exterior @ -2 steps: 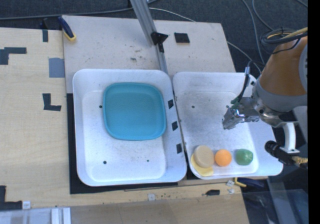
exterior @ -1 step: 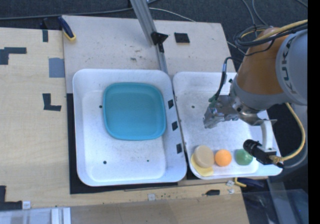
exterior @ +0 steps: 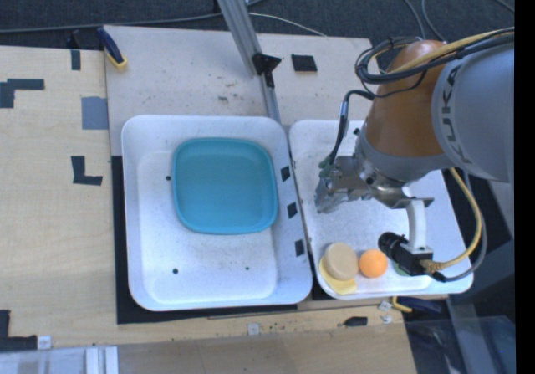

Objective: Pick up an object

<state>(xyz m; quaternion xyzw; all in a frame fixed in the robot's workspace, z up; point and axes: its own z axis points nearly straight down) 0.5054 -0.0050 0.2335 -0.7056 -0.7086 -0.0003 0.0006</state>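
the gripper hangs over the right bin, and i cannot tell how it stands. an orange ball sits near a tan disc.

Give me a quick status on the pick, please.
Hand over right bin, fingers unclear. Orange ball and tan round block lie free at near edge. Teal plate in left bin.

Even overhead light, soft shadows, bright white bins near glare, slightly soft focus, dim top edge
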